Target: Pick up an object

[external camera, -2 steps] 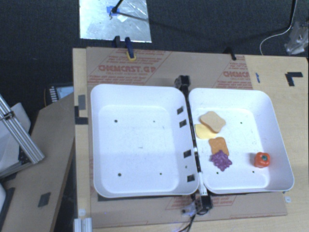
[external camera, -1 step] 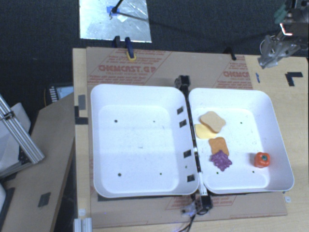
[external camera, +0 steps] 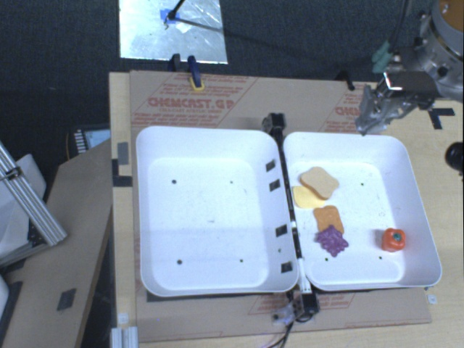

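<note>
Above the right bin's (external camera: 406, 158) far rim, the gripper (external camera: 371, 124) hangs, seemingly empty, opening unclear.

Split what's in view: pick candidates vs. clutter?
Job:
- claw, above the right bin's far rim
- tan bread-like slice
- yellow flat piece
- orange cracker-like piece
- purple grape-like cluster
- orange-red tomato-like toy
- right bin

Lying about:
- left bin
- foil-like sheet
- blue-and-yellow clamp
</note>
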You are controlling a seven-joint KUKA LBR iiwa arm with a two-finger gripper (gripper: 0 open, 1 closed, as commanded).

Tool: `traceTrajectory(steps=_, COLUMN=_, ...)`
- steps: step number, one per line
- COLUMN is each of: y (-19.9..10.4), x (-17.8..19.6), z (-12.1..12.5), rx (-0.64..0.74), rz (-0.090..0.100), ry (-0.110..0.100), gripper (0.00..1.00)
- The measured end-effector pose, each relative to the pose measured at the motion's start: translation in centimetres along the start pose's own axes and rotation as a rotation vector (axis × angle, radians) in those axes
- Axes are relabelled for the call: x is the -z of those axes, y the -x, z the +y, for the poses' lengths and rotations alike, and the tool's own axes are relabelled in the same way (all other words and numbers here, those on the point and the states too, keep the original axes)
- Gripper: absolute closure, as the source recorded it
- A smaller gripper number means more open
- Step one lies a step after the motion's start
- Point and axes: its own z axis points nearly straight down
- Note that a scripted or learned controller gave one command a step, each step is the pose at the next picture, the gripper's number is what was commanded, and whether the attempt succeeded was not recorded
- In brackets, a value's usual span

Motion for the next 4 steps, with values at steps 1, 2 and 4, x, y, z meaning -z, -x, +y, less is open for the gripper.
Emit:
traceTrajectory(steps=1, y=-11.6, x=-0.8, z=0.3, rx=0.005, rz=0.001, ry=0.001, gripper=1.0)
traceTrajectory(steps=2, y=-16.9, x=-0.9, z=3.7, rx=-0.001, rz=0.0, ry=0.002, gripper=1.0)
traceTrajectory(steps=4, y=-19.2, x=-0.1, z=2.6, rx=-0.006, rz=0.0, ry=0.001, gripper=0.0)
